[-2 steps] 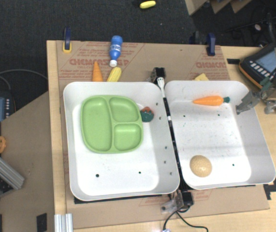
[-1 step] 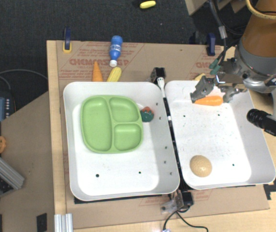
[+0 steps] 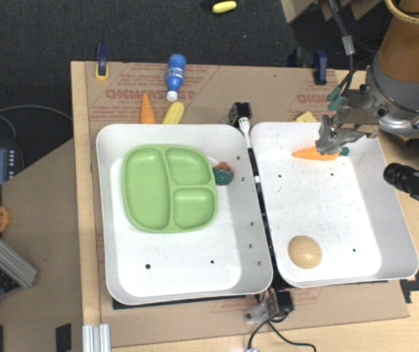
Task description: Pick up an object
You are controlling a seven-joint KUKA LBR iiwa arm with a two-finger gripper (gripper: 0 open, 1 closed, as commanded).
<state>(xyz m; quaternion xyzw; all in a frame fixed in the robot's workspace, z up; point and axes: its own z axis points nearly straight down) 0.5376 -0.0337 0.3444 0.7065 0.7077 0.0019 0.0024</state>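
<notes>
Right now the grey two-finger gripper (image 3: pixel 332 147) is hanging over the far end of the right shallow white plastic bin (image 3: pixel 356 218), its tip sitting on the right end of a small orange carrot-shaped toy (image 3: pixel 309 153). The carrot's long axis is running roughly 9-to-3 o'clock, pointed end sticking out toward 9 from the claw. Whether the claw is open or gripping the carrot I cannot tell; its tip is blocking the carrot's thick end. A round tan ball-like object (image 3: pixel 305 251) is lying toward 6 o'clock, well apart. The arm's upper part is getting cut off at the frame edge.
</notes>
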